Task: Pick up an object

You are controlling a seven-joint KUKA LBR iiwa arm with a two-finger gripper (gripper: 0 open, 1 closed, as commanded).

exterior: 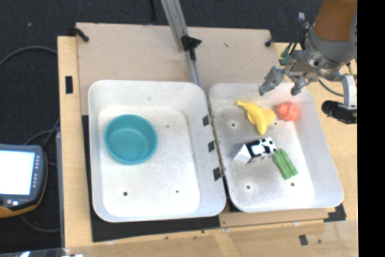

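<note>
Four small objects are lying in the right-hand shallow white plastic bin (325, 189): a curved yellow toy banana (257, 115), a rounded coral-pink lump (287, 111) just beside the banana's right end, a little black-and-white boxy figure (257, 150) near the bin's middle, and a short green ridged stick (285, 164) sitting close against that figure's lower right side. None of them is looking disturbed, and nothing is sitting between the fingers of the two-finger gripper (281, 83), which is hanging released with its two dark fingers spread apart above the far rim of the right bin. The grey arm with the orange band (334, 15) is reaching in from the right and is carrying the gripper up and to the right of the banana, apart from every object. The left-hand shallow white bin (102, 105) is holding a round teal plastic bowl (130, 138), well apart from the gripper and an unlikely target from this position. As for progress, the pick appears to be at its very start: no object is being grasped or lifted, and every part of the job is left, namely settling over one item, descending, closing and raising it. Judging by nearness, the banana or the pink lump would be the easiest candidates, though the banana's curve and the lump's roundness could let either slip from a narrow pinch.
</note>
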